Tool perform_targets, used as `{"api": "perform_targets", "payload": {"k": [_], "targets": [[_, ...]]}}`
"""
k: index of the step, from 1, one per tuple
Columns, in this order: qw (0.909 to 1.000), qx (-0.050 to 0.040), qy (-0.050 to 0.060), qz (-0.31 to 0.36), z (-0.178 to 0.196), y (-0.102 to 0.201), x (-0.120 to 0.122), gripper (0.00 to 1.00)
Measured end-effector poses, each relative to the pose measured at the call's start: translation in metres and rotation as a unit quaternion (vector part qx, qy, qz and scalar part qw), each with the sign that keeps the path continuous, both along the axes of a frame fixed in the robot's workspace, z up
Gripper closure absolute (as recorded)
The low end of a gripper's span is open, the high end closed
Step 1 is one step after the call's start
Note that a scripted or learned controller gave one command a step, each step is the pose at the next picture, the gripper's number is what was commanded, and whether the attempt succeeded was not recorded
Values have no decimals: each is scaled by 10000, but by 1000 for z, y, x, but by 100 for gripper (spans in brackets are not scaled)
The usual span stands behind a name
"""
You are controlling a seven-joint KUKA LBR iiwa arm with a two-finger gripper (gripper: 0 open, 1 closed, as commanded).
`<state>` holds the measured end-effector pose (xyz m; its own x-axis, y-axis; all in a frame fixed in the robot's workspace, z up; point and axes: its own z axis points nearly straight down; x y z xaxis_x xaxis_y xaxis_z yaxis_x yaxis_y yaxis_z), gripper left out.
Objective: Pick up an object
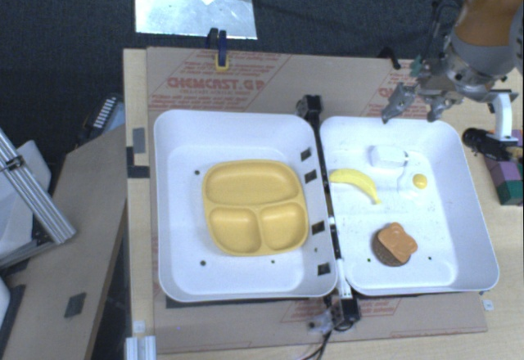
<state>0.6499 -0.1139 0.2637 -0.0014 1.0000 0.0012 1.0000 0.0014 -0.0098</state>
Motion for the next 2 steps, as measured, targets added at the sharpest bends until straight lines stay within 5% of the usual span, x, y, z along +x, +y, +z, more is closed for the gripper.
{"api": "perform_targets", "payload": {"k": [1, 2], "targets": [[10000, -7, -58, 9, 7, 0, 2, 0], [10000, -6, -37, 5, -55, 3, 2, 0]]}}
